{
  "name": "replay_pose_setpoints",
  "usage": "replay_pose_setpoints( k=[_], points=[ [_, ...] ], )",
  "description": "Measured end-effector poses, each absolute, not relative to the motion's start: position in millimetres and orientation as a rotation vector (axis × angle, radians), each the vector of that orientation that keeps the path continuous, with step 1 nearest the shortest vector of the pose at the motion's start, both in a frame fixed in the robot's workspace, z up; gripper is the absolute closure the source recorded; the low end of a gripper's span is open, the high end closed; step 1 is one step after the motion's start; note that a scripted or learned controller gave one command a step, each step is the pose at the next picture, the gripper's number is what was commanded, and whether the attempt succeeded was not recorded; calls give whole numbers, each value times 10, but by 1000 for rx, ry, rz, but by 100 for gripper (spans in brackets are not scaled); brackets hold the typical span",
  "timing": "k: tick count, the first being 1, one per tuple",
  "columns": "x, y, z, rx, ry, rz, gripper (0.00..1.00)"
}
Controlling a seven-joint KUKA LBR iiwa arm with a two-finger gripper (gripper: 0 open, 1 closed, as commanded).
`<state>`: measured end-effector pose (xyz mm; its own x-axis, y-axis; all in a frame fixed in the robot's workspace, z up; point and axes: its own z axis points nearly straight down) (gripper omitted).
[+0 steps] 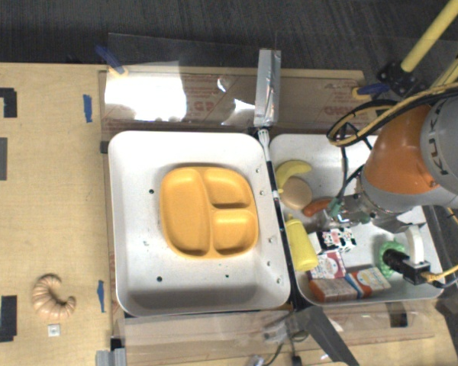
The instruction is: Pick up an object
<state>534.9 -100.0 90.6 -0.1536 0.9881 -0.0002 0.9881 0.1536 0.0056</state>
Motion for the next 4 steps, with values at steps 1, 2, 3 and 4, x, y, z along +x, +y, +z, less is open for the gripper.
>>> replay_pose_setpoints(
  k=[1,2,3,4],
  points=[
    [5660,-1017,892,1724,2617,5,100],
    [5544,-1006,917,1324,2849,2,100],
    [5761,-986,891,1550,2726,5,100],
    [5764,-985,882,1550,2724,7,0]
  ],
)
